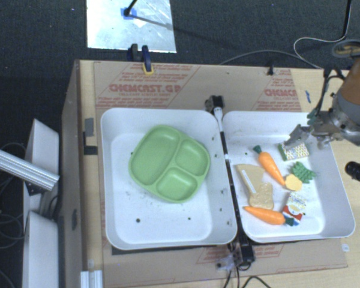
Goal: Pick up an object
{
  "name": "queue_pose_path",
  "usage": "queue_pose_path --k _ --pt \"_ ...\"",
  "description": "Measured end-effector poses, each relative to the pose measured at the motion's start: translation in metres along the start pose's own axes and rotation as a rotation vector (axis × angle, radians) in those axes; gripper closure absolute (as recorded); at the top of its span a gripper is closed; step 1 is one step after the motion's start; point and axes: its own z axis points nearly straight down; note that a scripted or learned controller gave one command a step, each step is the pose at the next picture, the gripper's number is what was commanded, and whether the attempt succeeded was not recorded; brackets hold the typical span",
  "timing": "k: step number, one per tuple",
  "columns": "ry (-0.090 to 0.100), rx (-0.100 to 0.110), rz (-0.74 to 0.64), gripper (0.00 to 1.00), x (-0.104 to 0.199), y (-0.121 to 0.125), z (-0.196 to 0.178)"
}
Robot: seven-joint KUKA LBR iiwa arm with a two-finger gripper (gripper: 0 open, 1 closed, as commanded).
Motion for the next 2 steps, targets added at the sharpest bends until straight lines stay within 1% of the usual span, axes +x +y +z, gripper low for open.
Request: queue_pose_path --k 1,2 --pt "0.000 0.002 -0.001 0.00 -0.029 0.058 0.115" --pt "0.001 -0.002 -0.002 0.00 0.027 0.094 0.130"
